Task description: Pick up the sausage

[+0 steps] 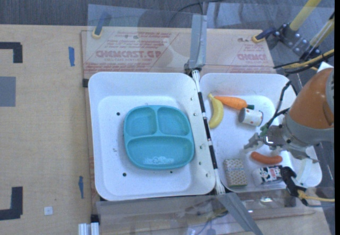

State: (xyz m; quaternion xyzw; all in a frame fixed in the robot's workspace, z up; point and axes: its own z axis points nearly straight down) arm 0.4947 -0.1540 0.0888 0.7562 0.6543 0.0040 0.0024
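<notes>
The sausage (pixel 266 158), a short orange-red link, lies flat in the right bin (pixel 234 136) toward its front right. My gripper (pixel 264 145) hangs just above its far side, reaching in from the right under the orange wrist band. The fingers stand open, one grey fingertip (pixel 251 145) out to the left. Nothing sits between them, and the sausage rests on the bin floor.
A banana (pixel 215 112), a carrot (pixel 231 102) and a white cylinder (pixel 250 116) lie at the back of the right bin. A tan waffle-like block (pixel 235 171) and a small printed carton (pixel 270 175) sit in front of the sausage. The left bin (pixel 106 122) holds a teal divided plate (pixel 158 137).
</notes>
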